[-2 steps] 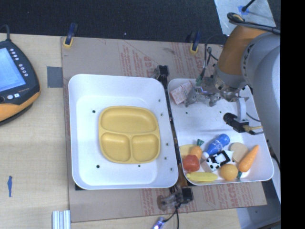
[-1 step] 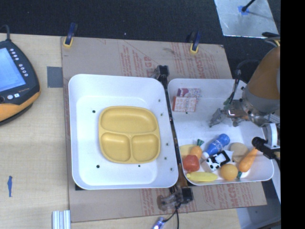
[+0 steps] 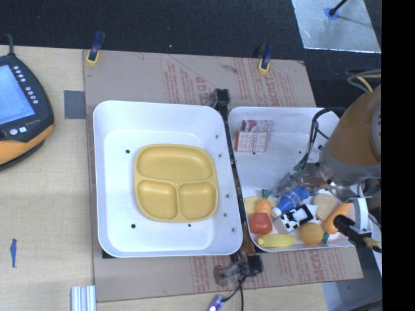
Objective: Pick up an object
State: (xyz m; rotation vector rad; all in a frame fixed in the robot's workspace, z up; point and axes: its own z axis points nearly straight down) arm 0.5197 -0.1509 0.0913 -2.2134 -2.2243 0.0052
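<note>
The right bin (image 3: pixel 285 135) holds a pile of small objects at its near end: a red one (image 3: pixel 260 223), an orange one (image 3: pixel 262 206), a yellow banana-like one (image 3: pixel 279 240), a blue one (image 3: pixel 293 198), a black and white one (image 3: pixel 296 217) and an orange ball (image 3: pixel 311 232). A pink and white packet (image 3: pixel 253 135) lies alone at the bin's far end. The arm's orange band (image 3: pixel 355 135) hangs over the bin's right side. My gripper (image 3: pixel 303 181) reaches down just above the pile, close to the blue object, its tips lost in clutter.
The left bin (image 3: pixel 117 238) carries a yellow three-compartment tray (image 3: pixel 176 181). A teach pendant (image 3: pixel 19 109) rests on the bench at the far left. Clamps (image 3: pixel 264 57) pin the cardboard sheet at the back. Black brackets (image 3: pixel 221 98) join the bins.
</note>
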